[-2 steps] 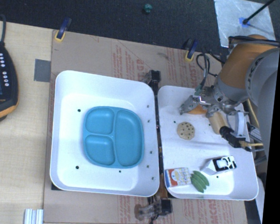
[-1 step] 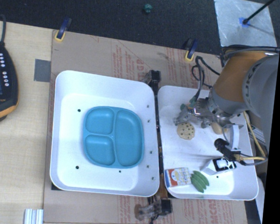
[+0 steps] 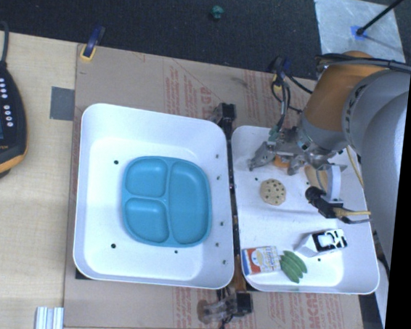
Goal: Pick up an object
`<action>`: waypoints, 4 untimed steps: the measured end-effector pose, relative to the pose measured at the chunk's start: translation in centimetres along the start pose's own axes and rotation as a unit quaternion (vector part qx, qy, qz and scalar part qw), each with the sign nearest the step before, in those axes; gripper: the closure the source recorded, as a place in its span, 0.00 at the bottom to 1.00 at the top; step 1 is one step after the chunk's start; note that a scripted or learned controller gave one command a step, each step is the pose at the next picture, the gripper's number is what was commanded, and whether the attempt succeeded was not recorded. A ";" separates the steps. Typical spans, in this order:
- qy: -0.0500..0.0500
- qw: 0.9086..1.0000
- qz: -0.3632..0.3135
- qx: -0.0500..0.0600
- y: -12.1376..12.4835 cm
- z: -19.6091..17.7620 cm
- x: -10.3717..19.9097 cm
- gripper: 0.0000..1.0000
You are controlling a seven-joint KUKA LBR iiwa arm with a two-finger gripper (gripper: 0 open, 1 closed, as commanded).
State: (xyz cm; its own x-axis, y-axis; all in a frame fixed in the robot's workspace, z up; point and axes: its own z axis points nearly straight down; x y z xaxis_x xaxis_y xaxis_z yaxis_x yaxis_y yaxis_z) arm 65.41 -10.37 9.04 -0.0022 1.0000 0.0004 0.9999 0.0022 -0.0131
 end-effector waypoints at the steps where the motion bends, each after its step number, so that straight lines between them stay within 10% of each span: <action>1: -0.001 1.000 -0.002 -0.004 -3.5 -0.1 -0.5 0.00; 4: 0.000 1.000 0.000 -0.004 -0.1 -0.1 -1.0 0.00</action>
